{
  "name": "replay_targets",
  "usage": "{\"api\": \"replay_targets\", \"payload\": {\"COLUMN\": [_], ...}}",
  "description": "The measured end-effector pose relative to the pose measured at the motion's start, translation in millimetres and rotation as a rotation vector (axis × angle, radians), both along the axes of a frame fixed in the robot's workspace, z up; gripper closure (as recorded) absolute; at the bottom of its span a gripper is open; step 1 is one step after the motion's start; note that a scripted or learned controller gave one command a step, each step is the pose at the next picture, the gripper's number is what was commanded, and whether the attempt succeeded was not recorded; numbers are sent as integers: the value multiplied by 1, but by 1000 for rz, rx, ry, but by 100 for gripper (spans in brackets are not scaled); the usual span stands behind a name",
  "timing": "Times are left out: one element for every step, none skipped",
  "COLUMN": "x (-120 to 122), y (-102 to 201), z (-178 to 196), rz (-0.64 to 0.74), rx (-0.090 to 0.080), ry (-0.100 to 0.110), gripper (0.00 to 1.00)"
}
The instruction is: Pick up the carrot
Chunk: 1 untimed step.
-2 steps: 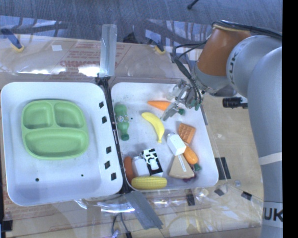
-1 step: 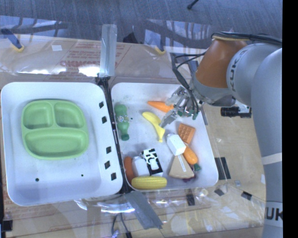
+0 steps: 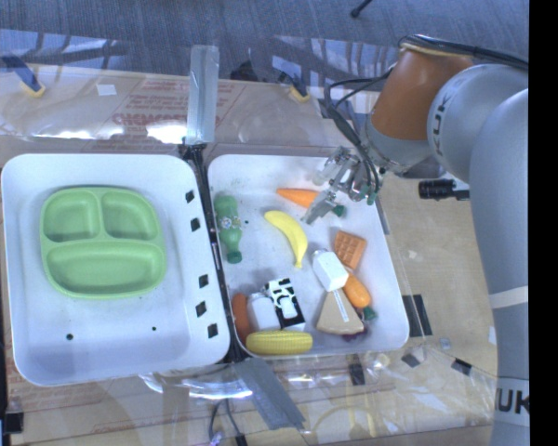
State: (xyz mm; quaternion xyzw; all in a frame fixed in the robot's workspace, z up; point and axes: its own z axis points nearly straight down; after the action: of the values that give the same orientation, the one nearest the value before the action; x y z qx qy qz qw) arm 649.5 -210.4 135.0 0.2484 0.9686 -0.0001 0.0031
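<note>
Carrot (image 3: 298, 196) is what I'm after, and I read it as the orange taper lying flat near the far side of the right bin (image 3: 396, 316), thick end toward the arm. Working from the near rim outward: a corn cob (image 3: 278, 343) sits at the front wall, with a wedge (image 3: 338, 316) and a second orange piece (image 3: 357, 292) just behind it. That piece could also pass for a carrot, so I'm keeping it in mind. Mid-bin there's a waffle (image 3: 349, 248), a banana (image 3: 289, 234) and a green bottle (image 3: 228, 228) by the divider. The left bin (image 3: 19, 323) holds a green tray (image 3: 100, 241).

Beyond the banana, the gripper (image 3: 337, 200) hangs just beside the carrot's thick end, fingers (image 3: 317, 213) angled down toward the bin floor. Whether they're spread or pressed together I can't tell from this angle, and nothing shows between them.

I judge we're at the approach, no grasp yet. Next I'd shift toward the carrot, centre over it, drop, then close.
</note>
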Motion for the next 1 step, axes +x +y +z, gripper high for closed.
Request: {"api": "replay_targets", "payload": {"x": [-25], "y": [3], "z": [-29], "rz": [-78], "rx": [2], "ry": [-12], "gripper": [0]}}
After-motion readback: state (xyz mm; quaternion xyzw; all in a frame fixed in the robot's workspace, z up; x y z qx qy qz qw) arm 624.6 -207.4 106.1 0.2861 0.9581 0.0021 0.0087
